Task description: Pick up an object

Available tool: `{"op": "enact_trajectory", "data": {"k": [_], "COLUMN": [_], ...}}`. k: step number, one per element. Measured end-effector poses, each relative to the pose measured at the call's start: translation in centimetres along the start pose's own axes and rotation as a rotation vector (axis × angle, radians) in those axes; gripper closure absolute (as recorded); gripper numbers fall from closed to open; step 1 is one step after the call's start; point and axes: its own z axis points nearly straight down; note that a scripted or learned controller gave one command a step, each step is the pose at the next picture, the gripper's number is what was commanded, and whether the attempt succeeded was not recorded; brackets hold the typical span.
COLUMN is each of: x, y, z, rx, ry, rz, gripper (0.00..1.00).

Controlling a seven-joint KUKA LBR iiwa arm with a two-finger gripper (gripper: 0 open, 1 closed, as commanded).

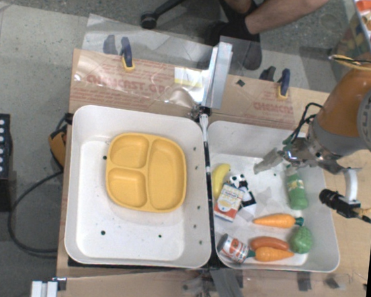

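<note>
In the camera view, the gripper [290, 156] is hovering with fingers spread, holding nothing, over the right bin [240, 139] near its far edge, just beside the green bottle [296, 192]. The pick is not yet made; descending, closing and lifting remain.

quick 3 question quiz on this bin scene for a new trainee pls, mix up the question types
1. True or false: the yellow divided plate lies in the left bin.
2. Multiple choice: which item lies closest to the gripper? A) the can B) the green bottle C) the banana
3. Fill in: the toy carrots in the right bin number ___, counting the upper carrot and the lower carrot.

Key
1. True; the plate sits in the left bin, and the other items lie in the right one.
2. B; the green bottle lies just below the gripper.
3. Two.
</note>
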Motion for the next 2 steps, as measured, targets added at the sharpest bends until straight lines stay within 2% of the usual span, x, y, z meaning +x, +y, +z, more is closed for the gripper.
{"op": "enact_trajectory", "data": {"k": [1, 2], "x": [-2.2, -1.8], "y": [-2.3, -4.4], "z": [3.8, 3.8], "rx": [-0.015, -0.014], "ry": [0.018, 0.025], "rz": [-0.049, 0.227], "gripper": [0.0, 0.0]}}
